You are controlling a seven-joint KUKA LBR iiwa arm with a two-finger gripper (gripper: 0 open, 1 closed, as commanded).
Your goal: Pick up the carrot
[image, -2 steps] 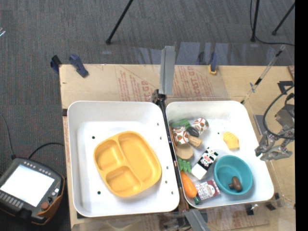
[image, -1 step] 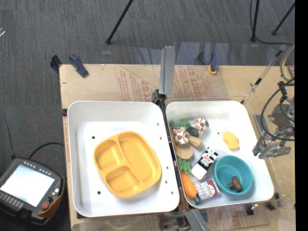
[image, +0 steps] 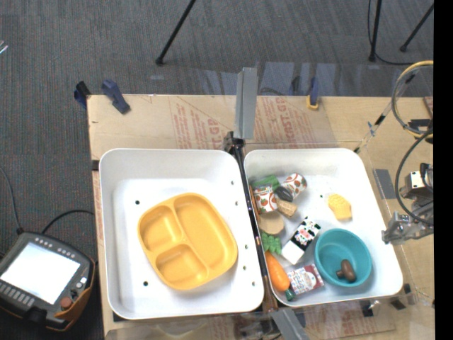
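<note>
In the left bin (image: 113, 190) a yellow divided plate (image: 187, 241) lies tilted near the middle. The carrot (image: 277, 272) lies in the right bin (image: 354, 163), against its left wall near the front corner, greens pointing back, just beside a small carton (image: 306, 280). A teal bowl (image: 343, 258) sits toward the front right corner. At the desk's right edge, whether the end effector (image: 403, 229) is open or closed cannot be told.

A yellow divided plate (image: 187, 240) lies in the left white bin (image: 117, 168). In the bin to the right of that plate sit a teal bowl (image: 342, 258) holding a small brown thing (image: 346, 268), a yellow piece (image: 340, 207) beyond the bowl, and a cow-patterned carton (image: 301, 239) just left of the bowl.
</note>
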